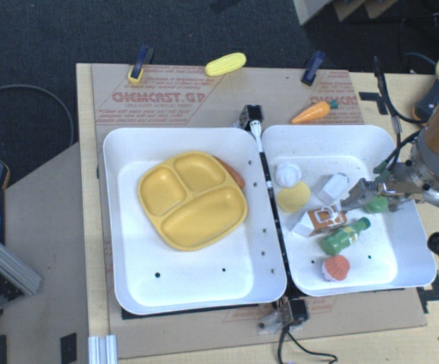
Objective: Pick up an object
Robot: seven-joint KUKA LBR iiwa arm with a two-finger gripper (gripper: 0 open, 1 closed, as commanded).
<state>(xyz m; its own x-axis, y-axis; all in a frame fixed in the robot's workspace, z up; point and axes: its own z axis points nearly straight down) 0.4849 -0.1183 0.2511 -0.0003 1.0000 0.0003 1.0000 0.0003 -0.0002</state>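
Your gripper [362, 197] hangs low over the right bin [409, 268], reaching in from the right, tips pointed at the cluster of small items; whether it is spread or clenched you cannot tell from this angle. Nothing is visibly in its grasp.

Nearest to it lie a grey-white piece [333, 185], a small orange-and-white carton [326, 218] and a green bottle [345, 236]. These sit close together, so pick one and centre on it. Likely the bottle is easiest: approach across its narrow width. The yellow ball [293, 196] and red fruit [337, 268] stand more apart, if crowding spoils the grasp.
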